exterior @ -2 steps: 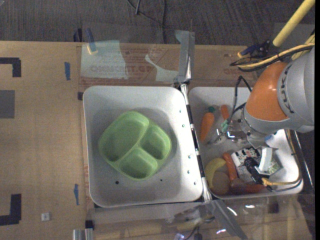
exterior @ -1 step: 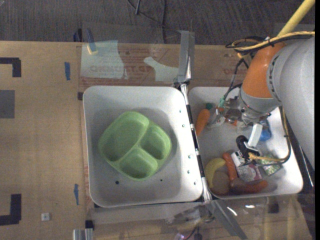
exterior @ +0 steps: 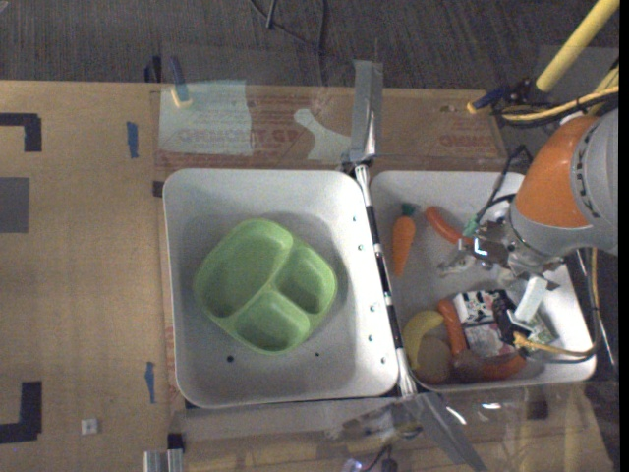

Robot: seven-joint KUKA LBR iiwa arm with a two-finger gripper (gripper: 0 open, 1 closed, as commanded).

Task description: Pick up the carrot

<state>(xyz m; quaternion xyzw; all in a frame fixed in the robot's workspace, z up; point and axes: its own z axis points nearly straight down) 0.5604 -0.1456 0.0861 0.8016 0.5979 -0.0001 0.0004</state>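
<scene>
Now, the carrot [exterior: 403,242] lies in the right bin [exterior: 570,308], close against its left wall, orange body running nearly straight up and down the view with the green top at the far end. From the gripper [exterior: 479,251] it sits off to the left, about level with it, with bare white floor between the two; nothing is between the fingers, and how wide they stand I cannot tell from this angle. So my read: the coming move is a sideways carry to the left, and the jaws would want to close across that long axis. Just beyond the gripper lies a small orange-red piece [exterior: 442,224], and nearer the camera a heap of toy food [exterior: 462,342]. Further left, the other bin [exterior: 187,362] holds a green divided plate [exterior: 265,283], all resting on a pale wooden bench [exterior: 79,293].
</scene>
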